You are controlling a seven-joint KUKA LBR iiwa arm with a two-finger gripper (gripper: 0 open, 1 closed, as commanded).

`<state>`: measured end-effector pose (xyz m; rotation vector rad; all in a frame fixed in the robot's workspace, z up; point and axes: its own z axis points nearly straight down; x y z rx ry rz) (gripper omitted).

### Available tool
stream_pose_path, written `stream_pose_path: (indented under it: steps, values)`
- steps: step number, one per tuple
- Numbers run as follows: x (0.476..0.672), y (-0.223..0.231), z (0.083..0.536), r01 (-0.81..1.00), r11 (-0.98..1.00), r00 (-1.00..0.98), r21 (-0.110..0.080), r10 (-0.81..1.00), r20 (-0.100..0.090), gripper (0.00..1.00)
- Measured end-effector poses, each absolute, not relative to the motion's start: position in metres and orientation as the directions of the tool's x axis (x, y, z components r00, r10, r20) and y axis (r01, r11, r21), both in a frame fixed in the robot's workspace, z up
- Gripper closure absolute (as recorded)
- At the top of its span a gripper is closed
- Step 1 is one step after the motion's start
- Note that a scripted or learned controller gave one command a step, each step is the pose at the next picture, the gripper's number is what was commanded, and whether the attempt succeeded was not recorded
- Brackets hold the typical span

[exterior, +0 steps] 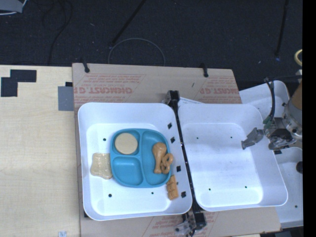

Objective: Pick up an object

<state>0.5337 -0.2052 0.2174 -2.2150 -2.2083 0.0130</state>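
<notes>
In the left bin (pixel 94 117) lies a blue divided plate (pixel 129 174). A round tan cookie (pixel 125 143) rests in its upper left compartment, and a brown twisted pretzel piece (pixel 162 158) in its right one. A pale beige piece (pixel 101 165) lies on the bin floor just left of the plate. A small brown piece (pixel 172 187) sits off the plate's lower right corner. My gripper (pixel 264 140) hangs over the right rim of the right bin (pixel 222 181), far from all these objects. It is open, with nothing between its fingers (pixel 251 138).
A black divider bar (pixel 180 152) runs between the two bins. Both bins rest on a cardboard sheet (pixel 148 85). A black cable (pixel 272 100) loops above the wrist at the right edge. A white surface (pixel 291 181) lies right of the bins.
</notes>
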Motion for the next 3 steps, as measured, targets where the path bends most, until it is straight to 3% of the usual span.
stream_pose_path:
  steps: [1, 3]
  values:
    - [0.536, -0.205, 0.225, 1.0, 0.0, 0.0, -0.003, 1.0, 0.001, 0.0]
    - [0.553, -0.197, 0.119, 1.0, 0.002, -0.002, -0.006, 1.0, 0.002, 0.0]
